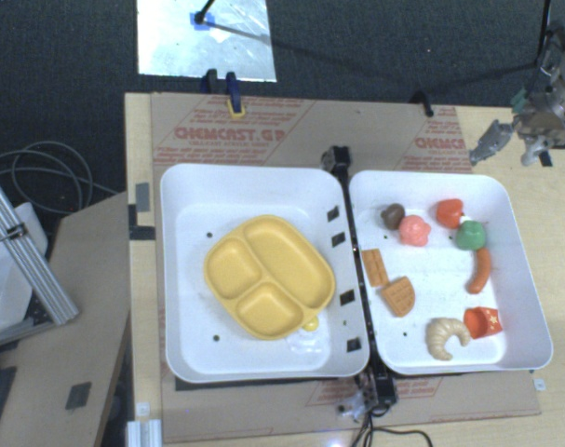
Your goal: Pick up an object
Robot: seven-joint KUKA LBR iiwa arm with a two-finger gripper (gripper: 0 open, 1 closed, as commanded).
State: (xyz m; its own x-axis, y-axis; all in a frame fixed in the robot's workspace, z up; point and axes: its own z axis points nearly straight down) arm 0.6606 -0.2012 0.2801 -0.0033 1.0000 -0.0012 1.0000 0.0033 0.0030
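bench boards of pale wood carry two shallow white bins side by side, the left white bin (184, 277) and the right white bin (524, 287), joined by a black hinge strip down the middle. the left bin holds a yellow plastic divided tray (268, 276) with three compartments, lying tilted across the floor of the bin. the right bin holds all the small toy foods: a dark brown rounded lump (392, 216) beside a pink ball (414, 231) near the far wall, a red-orange tomato-like piece (450, 212) next to a green round piece (469, 237), an orange sausage (480, 270) below the green one, a red carton-shaped piece (484, 320) at the near right, a beige croissant (446, 335) just beside it, and two tan cracker or bread pieces, a thin orange-tan wafer (375, 267) and a wedge of tan bread (399, 297), close to the hinge side. none of these touches the gripper. the grey two-finger gripper (517, 144) hangs at the upper right, beyond the far right corner of the right bin and well apart from every object; its fingers look spread, with nothing between them. a shiny silver sheet (206, 26) lies on the dark floor behind the bench, and grey cables (40, 170) coil at the left.
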